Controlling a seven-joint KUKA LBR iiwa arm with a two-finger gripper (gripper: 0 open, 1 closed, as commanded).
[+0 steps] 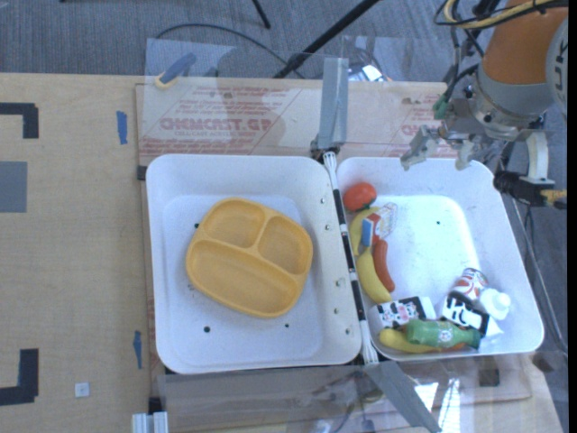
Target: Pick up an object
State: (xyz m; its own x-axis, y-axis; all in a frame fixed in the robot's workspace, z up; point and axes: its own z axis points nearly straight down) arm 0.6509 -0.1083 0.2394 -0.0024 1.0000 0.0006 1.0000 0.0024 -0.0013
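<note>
My gripper (444, 155) hangs above the far rim of the right bin (505, 233), its two fingers spread apart with nothing between them. Objects crowd the left and near sides of that bin: a red tomato (360, 195), a yellow banana (370, 273) with a red sausage (383, 264) beside it, a small blue-and-white packet (368, 231), a black-and-white box (405, 311), a green item (439, 334) and a white bottle with a brown and black label (473, 300). All of them lie below and to the left of the gripper.
The left bin (171, 332) holds a yellow divided plate (250, 256). A grey divider bar (333, 106) stands upright behind the seam between the bins. The far middle of the right bin floor (433, 233) is bare white.
</note>
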